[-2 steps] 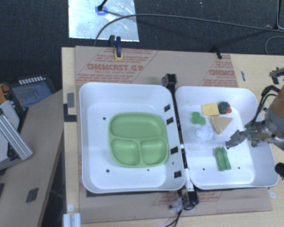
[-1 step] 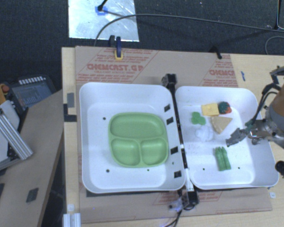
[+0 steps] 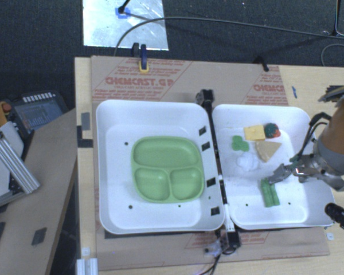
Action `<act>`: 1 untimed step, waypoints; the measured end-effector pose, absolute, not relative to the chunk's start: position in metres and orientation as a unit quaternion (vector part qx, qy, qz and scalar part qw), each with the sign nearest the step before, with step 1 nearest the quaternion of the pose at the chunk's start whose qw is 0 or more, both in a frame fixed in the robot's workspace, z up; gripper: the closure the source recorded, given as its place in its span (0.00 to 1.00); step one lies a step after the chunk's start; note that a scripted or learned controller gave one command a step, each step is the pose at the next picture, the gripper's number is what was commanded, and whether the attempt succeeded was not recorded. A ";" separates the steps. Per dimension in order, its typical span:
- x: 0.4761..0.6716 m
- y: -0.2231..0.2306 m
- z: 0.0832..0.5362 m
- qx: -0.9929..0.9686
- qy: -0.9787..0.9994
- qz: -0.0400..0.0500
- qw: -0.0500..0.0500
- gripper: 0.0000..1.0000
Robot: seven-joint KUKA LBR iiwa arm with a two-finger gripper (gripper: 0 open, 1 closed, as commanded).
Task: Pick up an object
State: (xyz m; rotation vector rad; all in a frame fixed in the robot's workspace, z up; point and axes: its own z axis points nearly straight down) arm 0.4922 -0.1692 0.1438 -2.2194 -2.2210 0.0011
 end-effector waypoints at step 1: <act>0.492 -0.169 0.091 -0.707 -0.707 0.000 0.002 0.00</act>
